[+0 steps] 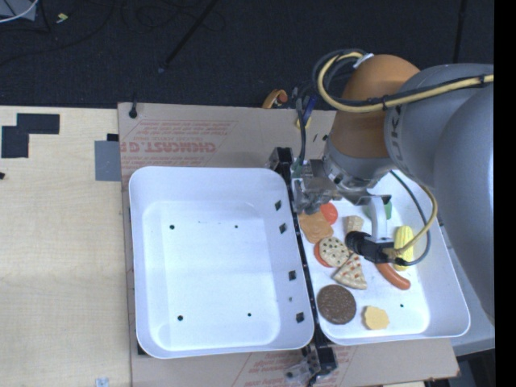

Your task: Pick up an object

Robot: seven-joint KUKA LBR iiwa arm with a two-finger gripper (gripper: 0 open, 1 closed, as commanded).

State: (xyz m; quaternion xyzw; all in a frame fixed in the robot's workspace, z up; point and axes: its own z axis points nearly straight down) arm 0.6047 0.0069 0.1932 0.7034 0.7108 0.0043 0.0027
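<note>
My gripper (310, 195) hangs low over the far left corner of the right bin (439, 317), under the grey and orange wrist. Just below it lie a red tomato piece (329, 213) and an orange cracker (315, 229). Nothing shows between the gripper and these items. Further forward lie a round pizza slice (331, 251), a wedge pizza slice (351, 273), a brown cookie (336, 304) and a yellow chip (375, 318). A pale block (353, 224), a yellow corn cob (403, 239) and a red sausage (394, 277) sit to the right.
The left bin (153, 256) stands beside the right one, their walls meeting at a black-clipped divider (292, 248). A small green item (387, 210) lies partly under the arm. Cardboard lies beneath both bins on the wooden bench.
</note>
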